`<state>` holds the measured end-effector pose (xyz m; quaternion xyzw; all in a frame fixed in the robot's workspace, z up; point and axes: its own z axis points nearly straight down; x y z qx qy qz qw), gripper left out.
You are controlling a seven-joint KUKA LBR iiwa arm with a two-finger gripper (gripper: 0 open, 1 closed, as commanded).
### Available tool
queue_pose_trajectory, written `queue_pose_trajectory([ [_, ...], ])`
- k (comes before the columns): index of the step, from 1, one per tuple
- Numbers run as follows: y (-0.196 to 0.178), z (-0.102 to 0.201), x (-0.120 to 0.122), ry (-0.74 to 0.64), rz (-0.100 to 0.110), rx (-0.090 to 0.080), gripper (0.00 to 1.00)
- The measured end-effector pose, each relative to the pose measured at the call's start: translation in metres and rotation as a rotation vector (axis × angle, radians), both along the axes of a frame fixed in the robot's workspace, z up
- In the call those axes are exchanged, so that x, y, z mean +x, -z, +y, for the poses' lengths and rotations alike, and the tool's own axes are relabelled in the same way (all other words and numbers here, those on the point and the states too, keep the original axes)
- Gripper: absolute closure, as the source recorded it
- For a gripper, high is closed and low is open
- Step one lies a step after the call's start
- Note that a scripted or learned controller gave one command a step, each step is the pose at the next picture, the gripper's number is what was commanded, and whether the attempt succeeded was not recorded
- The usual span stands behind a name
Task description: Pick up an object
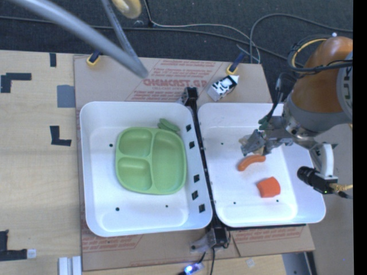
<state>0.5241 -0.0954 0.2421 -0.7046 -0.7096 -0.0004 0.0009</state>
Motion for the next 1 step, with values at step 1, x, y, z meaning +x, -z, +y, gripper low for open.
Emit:
queue_pose_trajectory([
  [1,0.0054,0.0641,-0.0053,-0.001,0.002,0.000,1.00],
])
